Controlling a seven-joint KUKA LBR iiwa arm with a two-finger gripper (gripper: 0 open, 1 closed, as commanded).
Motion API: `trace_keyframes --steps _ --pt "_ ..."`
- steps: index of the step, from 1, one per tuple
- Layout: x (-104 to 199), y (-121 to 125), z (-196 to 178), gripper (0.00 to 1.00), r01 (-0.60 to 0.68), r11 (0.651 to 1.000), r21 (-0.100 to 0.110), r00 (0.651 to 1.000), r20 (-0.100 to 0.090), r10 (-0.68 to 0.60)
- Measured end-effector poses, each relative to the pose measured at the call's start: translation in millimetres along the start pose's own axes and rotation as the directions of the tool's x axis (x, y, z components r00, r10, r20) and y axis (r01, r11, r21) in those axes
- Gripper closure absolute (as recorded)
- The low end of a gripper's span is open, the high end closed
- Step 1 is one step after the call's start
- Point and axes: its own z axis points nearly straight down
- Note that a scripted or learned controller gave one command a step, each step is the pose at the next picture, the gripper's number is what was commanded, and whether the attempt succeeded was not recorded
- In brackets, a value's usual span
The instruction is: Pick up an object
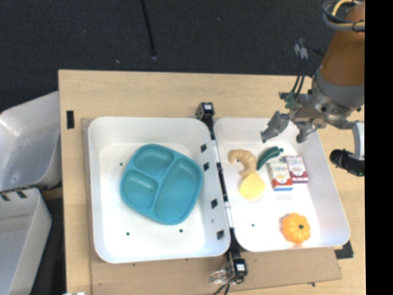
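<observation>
Hovering: gripper [288, 126] hangs over the far part of the right bin [331, 223], nothing between the fingers
Nearest item: orange pumpkin [295, 227], near the bin's front right, well apart from the rest
Next back: yellow lemon [252, 186], mid-bin, touching or just under the tan ginger [242, 158]
Beside it: small carton [287, 172], red and white, lying flat just right of the lemon
Behind carton: green pepper [269, 157], slanted, between ginger and carton, closest thing to the fingers
Left bin: [98, 226] holds a blue tray [161, 183], three compartments, nothing in it
Fingers: spread apart, one grey finger left and one right, holding nothing
Arm: grey wrist with orange band [342, 57] at far right, above the bin's back edge
Stage: my read, approach only, no object picked yet
Risk 1: pepper, ginger, lemon and carton are packed close, so a descent on the pepper could hit a neighbour and shove it
Risk 2: pepper is thin and slanted; fingers closing across the wrong axis may slip off
Risk 3: lemon is round, could roll out of a pinch
Safer pick: pumpkin, since it sits alone
</observation>
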Motion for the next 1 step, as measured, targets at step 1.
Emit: trace_keyframes --steps 1 --pt "0.4 1.7 -6.8 0.0 0.002 1.0 -0.013 1.0 0.001 -0.002"
